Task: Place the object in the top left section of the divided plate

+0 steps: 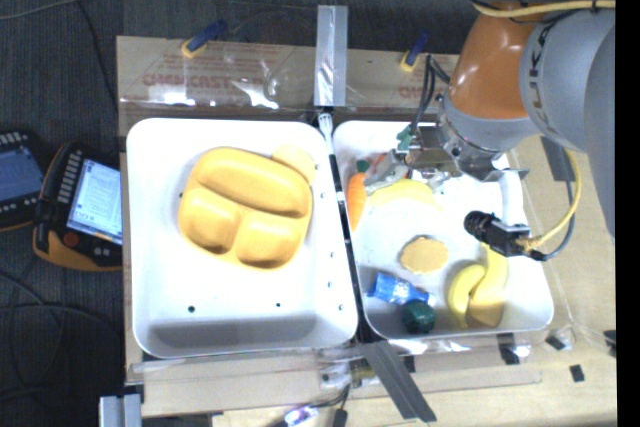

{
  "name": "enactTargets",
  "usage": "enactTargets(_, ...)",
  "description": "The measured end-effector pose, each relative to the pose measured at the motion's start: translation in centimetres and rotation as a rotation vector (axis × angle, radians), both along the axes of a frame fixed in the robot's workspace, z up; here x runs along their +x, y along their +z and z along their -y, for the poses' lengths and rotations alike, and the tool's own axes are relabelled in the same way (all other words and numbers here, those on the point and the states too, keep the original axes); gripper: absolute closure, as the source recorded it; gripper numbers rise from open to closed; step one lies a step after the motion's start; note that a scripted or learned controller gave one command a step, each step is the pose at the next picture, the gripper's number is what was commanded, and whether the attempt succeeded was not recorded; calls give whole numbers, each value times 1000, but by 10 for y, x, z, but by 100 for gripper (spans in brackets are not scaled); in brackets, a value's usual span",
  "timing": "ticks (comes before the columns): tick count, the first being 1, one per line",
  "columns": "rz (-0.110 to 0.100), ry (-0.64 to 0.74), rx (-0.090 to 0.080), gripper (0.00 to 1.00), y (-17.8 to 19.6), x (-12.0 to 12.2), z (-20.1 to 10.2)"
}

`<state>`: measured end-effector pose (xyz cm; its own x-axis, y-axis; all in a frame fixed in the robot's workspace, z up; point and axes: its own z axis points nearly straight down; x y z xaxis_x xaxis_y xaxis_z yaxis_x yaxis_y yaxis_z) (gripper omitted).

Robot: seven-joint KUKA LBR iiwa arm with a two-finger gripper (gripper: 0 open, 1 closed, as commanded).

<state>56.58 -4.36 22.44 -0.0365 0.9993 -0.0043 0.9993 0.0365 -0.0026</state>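
- You are looking at a task that, by my reading, is only just getting under way: the divided plate (245, 205), a yellow piece with three rounded sections, is sitting in the left bin (160, 315), and none of its sections is carrying anything you could call the placed object.
- The arm (540, 65) is reaching over the far end of the right bin (535, 310), well apart from the divided plate, so both the pick and the carry across the wall between the bins are, in my judgement, still waiting to be done.
- The pincer (425, 155) is hanging over the far end of the right bin, away from the divided plate; you cannot tell from this slant whether it is apart or together, and nothing is showing clearly in it.
- The object is not settling into one clear candidate. Just under the pincer a pale yellow round piece (402, 198) is lying, with an orange carrot (355, 198) against the bin wall nearest the divided plate.
- Further from the pincer a small tan disc (424, 255) is lying flat, a yellow banana (473, 289) is curving along the side furthest from the divided plate, and a blue wrapper (392, 290) and a dark green lump (419, 317) are sitting at the near end.
- A pale round thing (293, 158) is peeking out at the far edge of the divided plate, too hidden for you to name.
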Motion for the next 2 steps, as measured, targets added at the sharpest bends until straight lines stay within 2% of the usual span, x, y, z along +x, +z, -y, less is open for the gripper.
enactTargets(1, -1, 15, 3, 100, 27, 6, -89)
enactTargets(2, -2, 24, 1, 100, 18, 2, -139)
